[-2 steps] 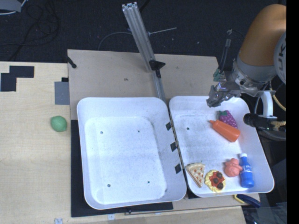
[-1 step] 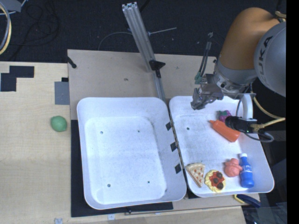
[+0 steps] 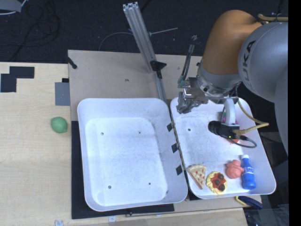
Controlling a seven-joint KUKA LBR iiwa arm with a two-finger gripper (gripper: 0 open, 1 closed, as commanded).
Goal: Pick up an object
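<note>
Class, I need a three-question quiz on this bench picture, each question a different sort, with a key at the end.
1. True or false: the green ball lies inside the left bin.
2. Which thing lies nearest the blue bottle in the right bin? A) pizza slice B) pink lump C) green ball
3. Fill in: the gripper hangs over the ____ bin, near its far edge.

Key: 1 false, it lies on the bench left of the bins; 2 B; 3 right.
</note>
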